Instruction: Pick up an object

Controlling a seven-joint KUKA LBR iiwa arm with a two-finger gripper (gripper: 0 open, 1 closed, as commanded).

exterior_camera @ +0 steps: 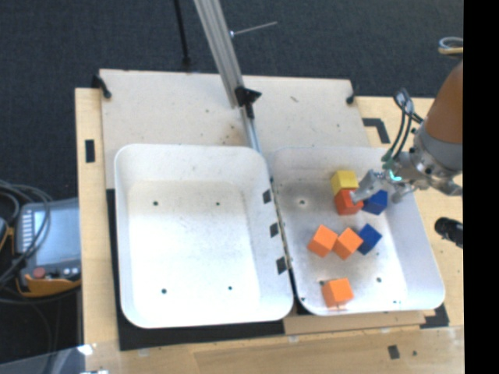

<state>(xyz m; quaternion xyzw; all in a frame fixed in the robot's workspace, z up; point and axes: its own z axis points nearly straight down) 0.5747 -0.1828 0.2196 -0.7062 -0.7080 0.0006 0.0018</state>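
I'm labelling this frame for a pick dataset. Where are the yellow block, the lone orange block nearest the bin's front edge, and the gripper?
yellow block [344, 181], camera view, top face.
lone orange block [338, 291], camera view, top face.
gripper [366, 192], camera view, between its fingertips.

Orange, blue, yellow, red blocks [322, 241]

Dark grey carpeted floor [93, 22] surrounds a pale wooden surface [90, 209]; a slanted aluminium rail [217, 37] rises behind it, and black cables [15, 201] lie at left.
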